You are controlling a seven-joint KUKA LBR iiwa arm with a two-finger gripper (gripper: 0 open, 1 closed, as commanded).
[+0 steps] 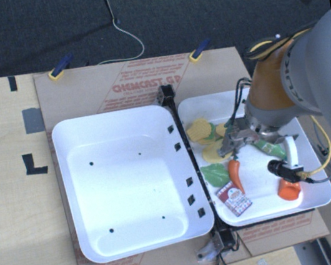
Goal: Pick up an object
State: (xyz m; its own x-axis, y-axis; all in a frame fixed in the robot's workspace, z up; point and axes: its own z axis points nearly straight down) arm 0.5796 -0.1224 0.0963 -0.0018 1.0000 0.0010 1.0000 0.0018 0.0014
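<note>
Hovering tool (pixel 231 144) above carrot (pixel 235 176), jaw state unclear; cardboard (pixel 139 89) reads "CHEMCAST"

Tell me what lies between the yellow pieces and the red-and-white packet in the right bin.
In the camera view, a green leaf-like piece lies between the yellow pieces and the packet.
</note>
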